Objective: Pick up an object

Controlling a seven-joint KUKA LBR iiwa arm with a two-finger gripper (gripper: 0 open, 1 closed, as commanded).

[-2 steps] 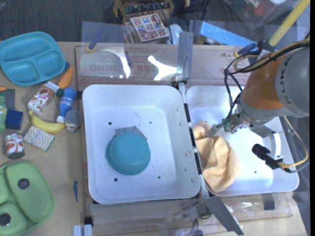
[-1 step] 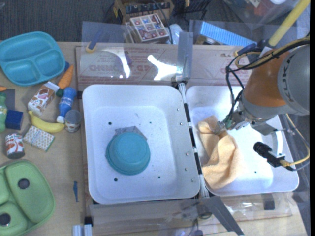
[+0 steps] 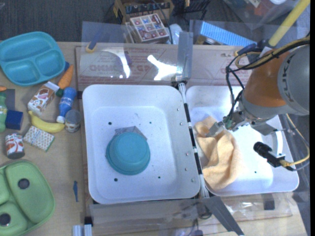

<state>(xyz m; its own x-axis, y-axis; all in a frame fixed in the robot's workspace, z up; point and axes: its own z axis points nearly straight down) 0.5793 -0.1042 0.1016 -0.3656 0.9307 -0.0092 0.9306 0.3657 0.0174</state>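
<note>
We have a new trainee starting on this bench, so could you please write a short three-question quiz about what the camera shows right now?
1. True or false: the blue bowl lies in the same bin as the yellow cloth.
2. Multiple choice: the gripper is at (a) the blue bowl, (b) the upper edge of the yellow cloth, (c) the banana on the bench.
3. Fill in: the arm's band above the wrist is ____ in colour.

Key
1. False: the bowl is in the left bin, the cloth in the right bin.
2. b
3. orange
</note>
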